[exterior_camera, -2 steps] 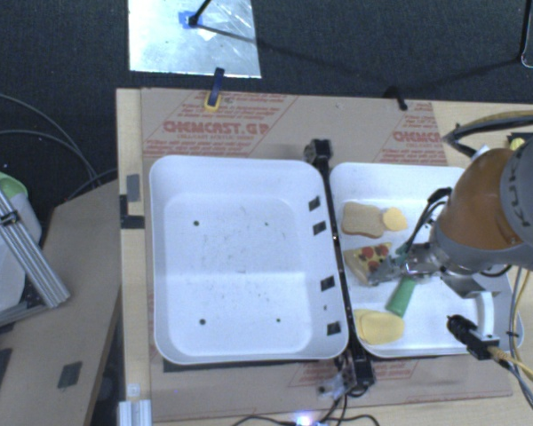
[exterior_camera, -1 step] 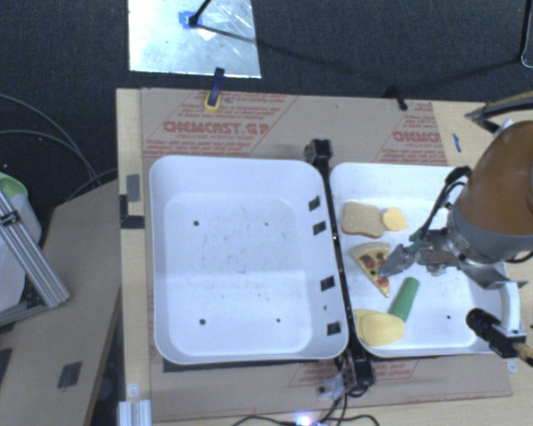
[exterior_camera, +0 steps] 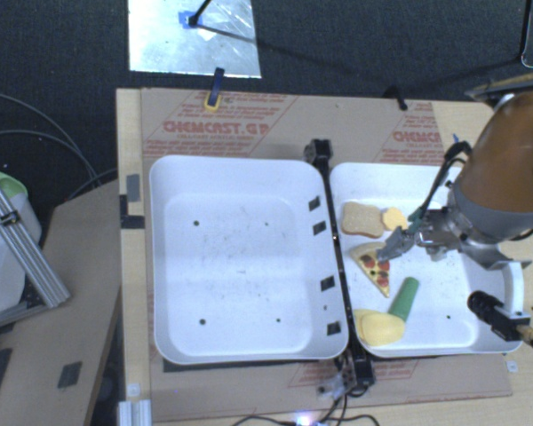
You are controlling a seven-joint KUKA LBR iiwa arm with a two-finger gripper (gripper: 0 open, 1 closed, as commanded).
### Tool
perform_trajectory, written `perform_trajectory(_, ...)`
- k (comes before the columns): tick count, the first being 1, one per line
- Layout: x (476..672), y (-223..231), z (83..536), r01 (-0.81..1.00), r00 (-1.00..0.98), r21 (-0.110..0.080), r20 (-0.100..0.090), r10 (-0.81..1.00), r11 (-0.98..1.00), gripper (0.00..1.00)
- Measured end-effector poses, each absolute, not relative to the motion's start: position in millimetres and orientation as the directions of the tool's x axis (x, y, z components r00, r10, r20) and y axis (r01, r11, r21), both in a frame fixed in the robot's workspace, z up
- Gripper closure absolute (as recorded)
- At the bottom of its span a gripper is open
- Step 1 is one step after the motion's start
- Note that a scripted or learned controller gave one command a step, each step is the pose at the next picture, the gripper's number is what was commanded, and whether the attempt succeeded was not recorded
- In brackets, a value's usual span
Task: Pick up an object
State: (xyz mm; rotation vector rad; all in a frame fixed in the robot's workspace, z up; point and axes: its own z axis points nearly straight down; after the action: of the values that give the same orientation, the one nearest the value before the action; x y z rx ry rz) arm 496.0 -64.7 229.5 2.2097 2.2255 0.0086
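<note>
In the right bin (exterior_camera: 444, 331), the gripper (exterior_camera: 393, 245), fingers seemingly apart and empty, hovers between bread (exterior_camera: 362, 220) and pizza (exterior_camera: 374, 269).

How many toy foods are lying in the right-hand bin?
5: a bread slice and small yellow piece at the far side, a pizza slice mid-bin, a green stick, and a yellow lump nearest. The arm may hide more.

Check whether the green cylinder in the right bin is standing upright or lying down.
Lying down. The green cylinder shows its full length along the floor of the right white bin, tilted diagonally, its lower end touching the yellow rounded piece.
</note>
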Motion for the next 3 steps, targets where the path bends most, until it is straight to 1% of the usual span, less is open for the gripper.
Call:
perform_trajectory(1, 485.8, -96.2, 185.2, 1.0, 0.002, -0.002, -0.001, 1.0, -0.002, 0.0)
perform_trajectory(2, 489.2, -76.2, 301.8, 1.0, -0.008, 0.016, -0.001, 1.0, 0.008, 0.0)
perform_trajectory(3, 484.3, -76.2, 177.9, 1.0, 0.0, -0.01, 0.002, 1.0, 0.0, 0.0)
